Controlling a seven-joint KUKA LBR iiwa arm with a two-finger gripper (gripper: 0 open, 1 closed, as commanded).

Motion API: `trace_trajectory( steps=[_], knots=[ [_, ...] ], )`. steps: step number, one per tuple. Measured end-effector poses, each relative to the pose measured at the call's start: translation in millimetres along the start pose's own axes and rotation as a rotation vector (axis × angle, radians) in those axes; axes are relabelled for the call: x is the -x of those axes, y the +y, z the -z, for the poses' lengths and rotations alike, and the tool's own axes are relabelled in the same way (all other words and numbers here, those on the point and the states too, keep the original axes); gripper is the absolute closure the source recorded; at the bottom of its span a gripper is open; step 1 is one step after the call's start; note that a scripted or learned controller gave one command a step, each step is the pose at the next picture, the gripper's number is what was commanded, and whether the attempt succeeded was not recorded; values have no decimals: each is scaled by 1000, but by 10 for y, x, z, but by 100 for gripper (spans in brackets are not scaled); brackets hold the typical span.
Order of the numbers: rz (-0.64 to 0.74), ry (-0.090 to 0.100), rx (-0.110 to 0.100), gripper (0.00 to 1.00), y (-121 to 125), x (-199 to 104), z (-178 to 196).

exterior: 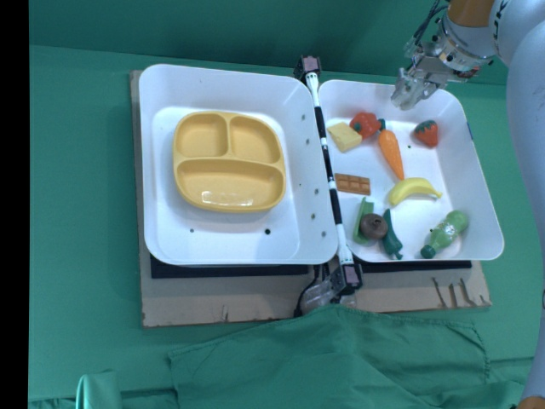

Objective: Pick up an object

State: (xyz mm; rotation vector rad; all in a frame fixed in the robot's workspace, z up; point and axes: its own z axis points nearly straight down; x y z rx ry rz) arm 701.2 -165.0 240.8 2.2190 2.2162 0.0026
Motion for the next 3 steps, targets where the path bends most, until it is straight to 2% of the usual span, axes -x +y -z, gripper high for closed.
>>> trace_trajectory(
  steps=[1,2,3],
  knots=[
    [1,0,4,100,4,-211,174],
    [-3,0,-5,100,-13,-5,-359],
    [1,11,-10,100,-43,188,-563]
  ],
)
